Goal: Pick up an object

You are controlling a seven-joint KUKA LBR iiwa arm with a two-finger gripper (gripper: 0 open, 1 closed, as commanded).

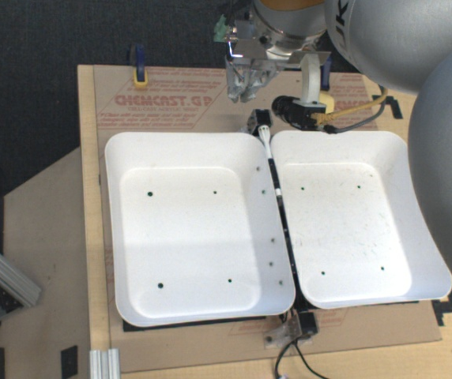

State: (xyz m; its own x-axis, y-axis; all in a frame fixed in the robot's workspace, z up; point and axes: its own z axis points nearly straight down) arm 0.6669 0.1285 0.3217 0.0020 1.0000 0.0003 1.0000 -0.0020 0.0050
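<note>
My gripper (243, 85) hangs above the brown board behind the two bins, near the far corner where they meet. It sits below the orange band of the wrist and is well off the bin floors. The left bin (117, 212) and the right bin (419, 227) lie side by side, their white floors marked with a few small dark dots. Nothing can be seen held at the gripper.
A brown board (171, 93) with red print lies under the bins. A blue and yellow clamp (139, 65) stands at its far left edge. The grey arm (416, 30) fills the upper right. A metal rail (5, 271) lies off the left side.
</note>
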